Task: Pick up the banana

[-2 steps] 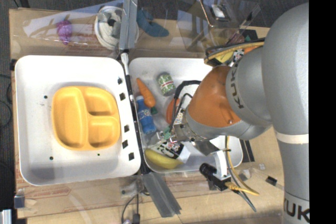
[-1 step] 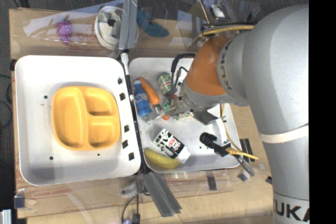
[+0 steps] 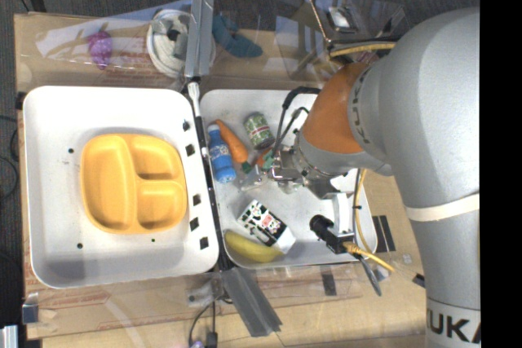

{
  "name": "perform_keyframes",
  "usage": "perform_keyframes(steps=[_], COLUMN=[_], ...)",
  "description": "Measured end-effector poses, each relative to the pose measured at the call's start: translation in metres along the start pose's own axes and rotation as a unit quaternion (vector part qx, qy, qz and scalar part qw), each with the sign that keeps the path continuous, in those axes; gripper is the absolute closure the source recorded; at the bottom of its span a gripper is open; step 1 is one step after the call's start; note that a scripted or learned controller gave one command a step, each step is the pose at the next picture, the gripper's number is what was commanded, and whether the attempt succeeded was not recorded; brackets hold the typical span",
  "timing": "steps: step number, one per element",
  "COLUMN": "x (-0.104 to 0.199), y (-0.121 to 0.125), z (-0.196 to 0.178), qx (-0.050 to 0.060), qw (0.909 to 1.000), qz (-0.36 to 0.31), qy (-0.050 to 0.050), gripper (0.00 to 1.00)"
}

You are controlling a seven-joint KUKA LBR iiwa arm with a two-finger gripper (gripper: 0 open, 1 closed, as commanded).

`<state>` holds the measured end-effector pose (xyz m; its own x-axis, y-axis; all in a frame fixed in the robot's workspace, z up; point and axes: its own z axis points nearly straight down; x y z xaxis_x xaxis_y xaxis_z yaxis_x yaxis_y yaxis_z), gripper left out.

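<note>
Camera view: "KUKA" on arm (image 3: 453,328)

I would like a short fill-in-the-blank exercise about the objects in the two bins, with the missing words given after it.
1. The banana lies in the ____ bin, against its near wall.
2. The yellow divided tray sits in the ____ bin.
3. The blue bottle lies right beside an orange ____.
4. The black-and-white carton lies just above the ____.

Missing words: right; left; carrot; banana
</note>
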<state>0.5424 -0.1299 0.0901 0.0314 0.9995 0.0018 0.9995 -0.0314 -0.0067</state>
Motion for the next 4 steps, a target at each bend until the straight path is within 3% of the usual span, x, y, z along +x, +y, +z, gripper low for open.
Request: perform_keyframes(steps=[1, 2, 3, 4], x=[-0.037, -0.012, 0.01, 0.013], y=[0.034, 0.087, 0.109, 0.095], z=[-0.085, -0.009, -0.013, -0.015], qx=[-0.002, -0.003, -0.003, -0.013], qw=[0.9899, 0.9605, 0.9675, 0.9758], qz=[-0.142, -0.278, -0.253, -0.218], qy=[-0.001, -0.004, -0.011, -0.012], gripper=[0.0, 0.0, 0.0, 0.0])
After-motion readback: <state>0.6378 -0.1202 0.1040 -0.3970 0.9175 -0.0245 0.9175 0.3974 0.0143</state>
